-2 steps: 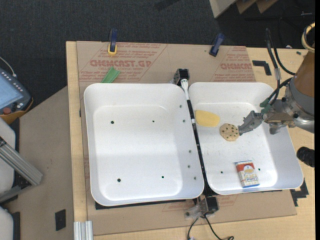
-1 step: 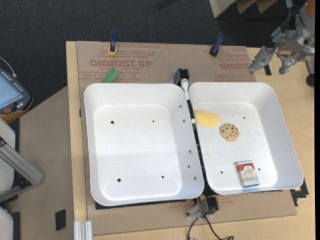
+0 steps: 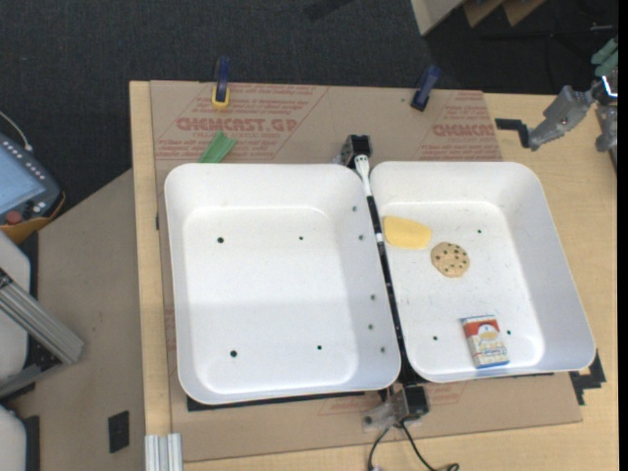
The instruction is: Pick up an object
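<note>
Three small things lie in the right bin [image 3: 549,263], and any of them would serve the task. Nearest the camera, close to the bin's front wall, sits a little carton [image 3: 485,341], red and white on its upper face with a blue strip along the lower edge; it lies flat and slightly askew. It looks light and stiff, with straight sides that a pincer could close across, so I judge it the easiest hold: take it across its narrow width, from above. Further back, near the bin's middle, rests a cookie [image 3: 450,259], round, tan and dotted with dark chips. It is thin and lies flush on the floor, so fingers would have to catch its rim; whether it is a real biscuit or a hard toy I cannot tell, and a real one might crumble. Just behind it and toward the divider lies a yellow piece [image 3: 405,233], rounded at one end and squarer at the other, smooth and low, probably light and a little slippery. Beside these, the left bin [image 3: 196,292] shows its white floor with a few dark dots. Farthest off, over the counter [image 3: 579,145] past the right bin's far corner, hangs the grey pincer [image 3: 551,123], well apart from all three objects; whether its fingers are released or clenched I cannot tell.
</note>
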